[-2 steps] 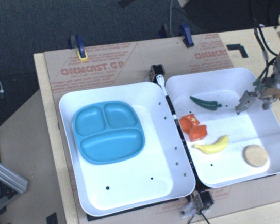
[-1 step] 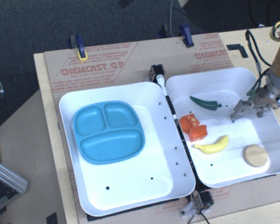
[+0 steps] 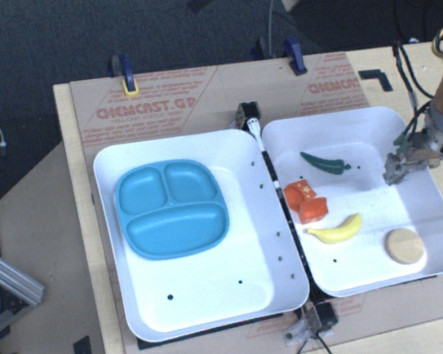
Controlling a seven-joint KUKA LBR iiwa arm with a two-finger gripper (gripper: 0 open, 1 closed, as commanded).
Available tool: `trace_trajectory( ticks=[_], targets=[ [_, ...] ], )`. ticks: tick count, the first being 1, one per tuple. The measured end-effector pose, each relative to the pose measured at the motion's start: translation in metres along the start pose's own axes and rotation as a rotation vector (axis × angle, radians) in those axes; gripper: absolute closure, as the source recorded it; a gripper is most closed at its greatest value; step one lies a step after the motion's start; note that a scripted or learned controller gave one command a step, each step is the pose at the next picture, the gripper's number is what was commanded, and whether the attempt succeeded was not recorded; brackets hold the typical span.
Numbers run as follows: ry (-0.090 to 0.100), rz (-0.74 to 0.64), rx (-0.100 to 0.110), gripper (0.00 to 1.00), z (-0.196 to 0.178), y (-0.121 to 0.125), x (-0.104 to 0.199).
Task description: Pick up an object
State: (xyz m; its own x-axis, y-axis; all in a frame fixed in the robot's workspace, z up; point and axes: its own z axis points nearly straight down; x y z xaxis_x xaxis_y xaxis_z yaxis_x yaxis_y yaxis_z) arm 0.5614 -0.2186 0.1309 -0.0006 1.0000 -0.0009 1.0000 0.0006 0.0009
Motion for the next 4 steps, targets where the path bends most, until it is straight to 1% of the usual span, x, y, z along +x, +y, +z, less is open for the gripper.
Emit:
trace_trajectory(
  ticks=[1,2,3,4],
  targets=[
    [-0.002,0.0,-0.004,1.0,-0.063,0.003,0.003],
    [-0.002,0.0,-0.005,1.0,-0.126,0.0,0.002],
    [-0.002,-0.001,-0.004,1.0,-0.161,0.001,0.002],
    [0.002,-0.003,0.003,1.0,-0.151,0.001,0.053]
  ],
)
